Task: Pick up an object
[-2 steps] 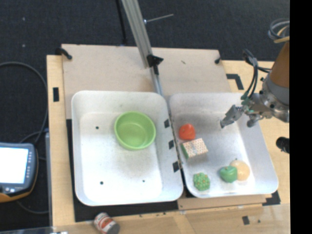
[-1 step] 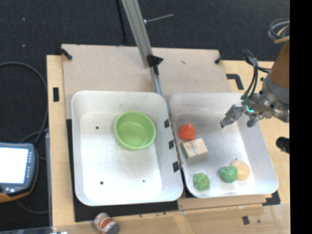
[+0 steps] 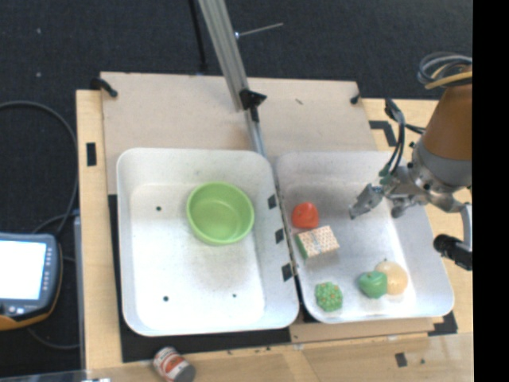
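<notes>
The right bin (image 3: pixel 413 237) holds a red ball (image 3: pixel 305 214), a patterned block (image 3: pixel 318 241), a green bumpy ball (image 3: pixel 328 295), a green toy (image 3: pixel 371 283) and a pale peach toy (image 3: pixel 393 277) touching it. My gripper (image 3: pixel 378 207) hangs over the upper middle of this bin, right of the red ball and well apart from it. Its fingers are spread and nothing sits between them. The grey arm with its orange band (image 3: pixel 452 130) comes in from the right.
A green bowl (image 3: pixel 220 212) stands in the left bin (image 3: pixel 143 293). A slanted metal pole (image 3: pixel 227 46) rises behind the bins. A small can (image 3: pixel 172 364) lies off the bench's front edge, and a screen device (image 3: pixel 24 277) sits far left.
</notes>
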